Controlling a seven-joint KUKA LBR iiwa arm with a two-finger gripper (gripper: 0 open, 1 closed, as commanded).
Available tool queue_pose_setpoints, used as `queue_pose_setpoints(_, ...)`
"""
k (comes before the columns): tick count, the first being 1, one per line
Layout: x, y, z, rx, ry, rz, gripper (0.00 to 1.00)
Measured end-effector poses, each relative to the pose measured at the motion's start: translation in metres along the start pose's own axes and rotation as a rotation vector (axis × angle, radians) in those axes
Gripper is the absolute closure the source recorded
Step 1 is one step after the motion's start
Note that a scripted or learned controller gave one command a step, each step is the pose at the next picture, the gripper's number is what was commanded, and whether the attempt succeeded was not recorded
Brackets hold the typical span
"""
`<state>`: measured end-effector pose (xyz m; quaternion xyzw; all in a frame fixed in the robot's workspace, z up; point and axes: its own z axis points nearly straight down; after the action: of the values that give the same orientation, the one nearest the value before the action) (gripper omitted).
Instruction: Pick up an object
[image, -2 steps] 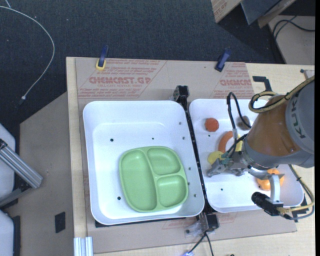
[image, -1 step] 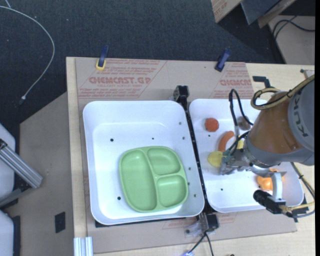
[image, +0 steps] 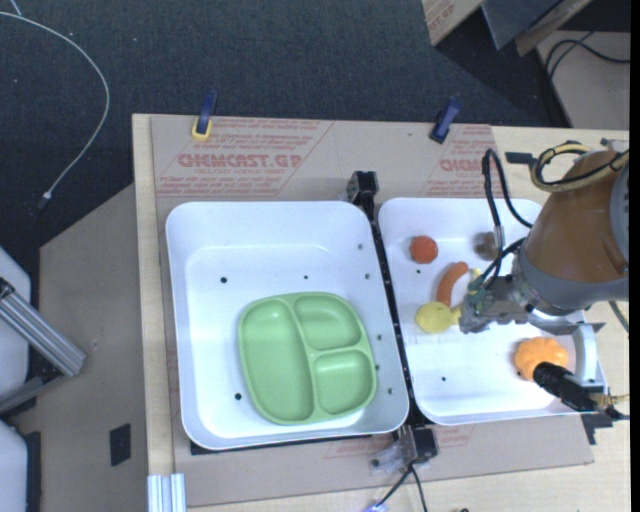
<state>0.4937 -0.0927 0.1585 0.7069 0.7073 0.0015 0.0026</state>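
You're at the reach: gripper (image: 470, 316), grip state unclear, sits beside the yellow lemon-like toy (image: 435, 318) at frame right; next, close on it.

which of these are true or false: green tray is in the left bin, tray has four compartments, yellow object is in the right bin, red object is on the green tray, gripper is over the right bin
1. The green tray lies in the left bin. True.
2. The tray has four compartments. False: it has three.
3. The yellow object lies in the right bin. True.
4. The red object sits on the green tray. False: it lies in the right bin, near its far end.
5. The gripper is over the right bin. True: it is right beside the yellow object.
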Motion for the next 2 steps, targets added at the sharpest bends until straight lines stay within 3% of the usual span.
queue_pose_setpoints(1,0.009,0.006,-0.05,-0.001,0.0,-0.002,1.0)
queue_pose_setpoints(2,0.009,0.007,-0.065,0.002,0.0,0.0,1.0)
